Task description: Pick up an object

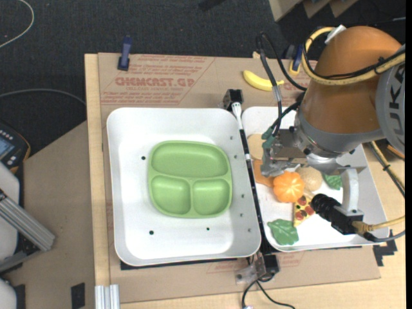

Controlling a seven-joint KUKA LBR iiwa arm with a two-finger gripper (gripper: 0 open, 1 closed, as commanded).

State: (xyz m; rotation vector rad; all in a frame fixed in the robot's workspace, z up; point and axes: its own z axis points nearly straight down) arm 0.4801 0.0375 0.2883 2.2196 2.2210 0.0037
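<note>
The brown bench point(161, 76) bears two white bins point(129, 192) side by side, and a banana point(257, 80) behind them.

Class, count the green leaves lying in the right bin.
2: one leaf at the bin's near edge, another right of the orange. The arm may hide more.

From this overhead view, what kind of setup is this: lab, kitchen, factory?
Most likely a robotics lab bench for grasp trials. Two shallow white bins sit side by side on a taped board, loose cables trail across dark carpet, and toy food such as a small orange pumpkin lies under the arm.
</note>
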